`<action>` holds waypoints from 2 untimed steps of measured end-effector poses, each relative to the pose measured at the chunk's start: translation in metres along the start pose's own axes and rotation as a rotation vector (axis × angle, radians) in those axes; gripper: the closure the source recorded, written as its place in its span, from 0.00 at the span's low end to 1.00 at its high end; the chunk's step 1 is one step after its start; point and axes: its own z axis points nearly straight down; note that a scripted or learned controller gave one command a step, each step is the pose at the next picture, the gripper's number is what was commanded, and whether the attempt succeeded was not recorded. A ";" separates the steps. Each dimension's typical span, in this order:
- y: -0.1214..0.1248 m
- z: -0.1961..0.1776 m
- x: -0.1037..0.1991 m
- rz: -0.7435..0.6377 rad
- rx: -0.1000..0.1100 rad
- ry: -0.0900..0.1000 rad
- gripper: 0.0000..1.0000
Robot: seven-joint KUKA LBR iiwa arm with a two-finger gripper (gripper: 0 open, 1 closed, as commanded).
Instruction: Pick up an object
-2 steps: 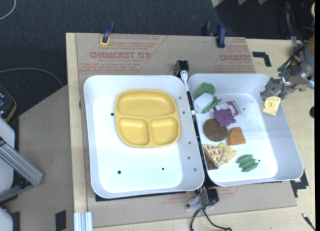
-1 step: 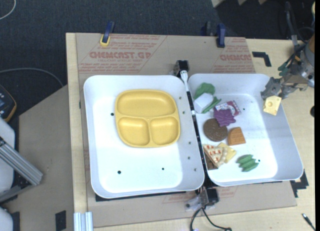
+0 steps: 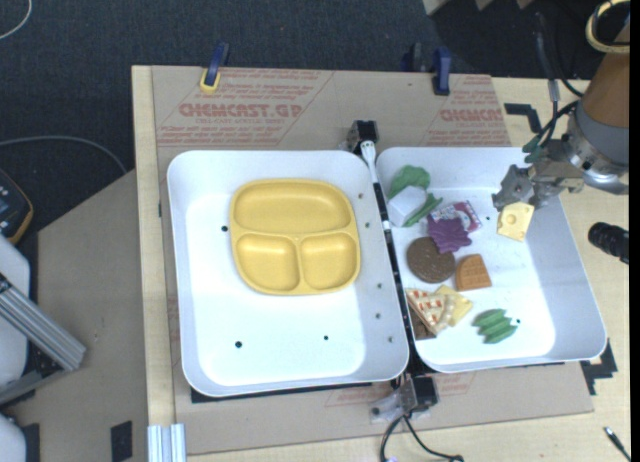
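Note:
My gripper [image 3: 520, 200] hangs over the back right part of the right bin [image 3: 570, 280]. A small yellow cheese wedge with holes [image 3: 515, 221] sits right at its fingertips, pinched at its top edge, and the fingers look shut on it. The wedge is apart from the other toy foods, which lie to its left and front: a brown round patty [image 3: 431, 260], a purple grape bunch [image 3: 452, 228], an orange-brown piece [image 3: 472, 272], a pizza slice [image 3: 428, 308] and green pea pods [image 3: 495, 325].
A green leafy piece [image 3: 408, 180] and a white item [image 3: 404, 209] lie at the right bin's back left. The left bin [image 3: 200, 280] holds a yellow three-compartment tray [image 3: 295, 235]. Cables and the arm's body crowd the bench's right edge.

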 end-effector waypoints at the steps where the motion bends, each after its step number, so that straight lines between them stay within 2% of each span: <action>1: -0.006 -0.011 0.057 -0.002 -0.001 0.001 1.00; 2: -0.022 -0.006 0.119 -0.002 0.000 0.000 1.00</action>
